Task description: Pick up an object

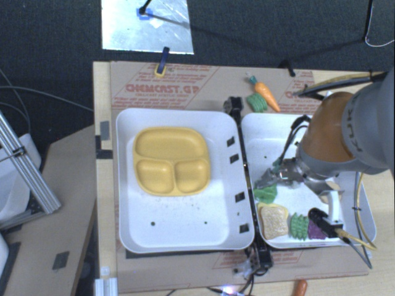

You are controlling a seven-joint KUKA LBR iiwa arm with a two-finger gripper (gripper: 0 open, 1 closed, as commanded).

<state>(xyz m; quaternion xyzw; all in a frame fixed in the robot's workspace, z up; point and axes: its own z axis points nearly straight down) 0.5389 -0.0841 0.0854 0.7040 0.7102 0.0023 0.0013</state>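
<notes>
- The gripper (270, 179) hangs right over the green toy (266, 194) in the right bin (262, 128); can't tell if it's parted or shut.
- Risk: so near the bin's left wall, it could just shove the toy aside.
- Just below the green toy sits a toast piece (274, 221), crowding it.
- Yellow tray (171, 160) sits far left of the toy, no bother.

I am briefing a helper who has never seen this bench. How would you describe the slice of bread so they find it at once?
Start at the right white bin, the one the grey arm reaches into. Go to its near left corner, below the pincer. The slice of bread lies flat there, pale tan and squarish, unlike the green leafy piece above it and the green ridged piece beside it.
</notes>
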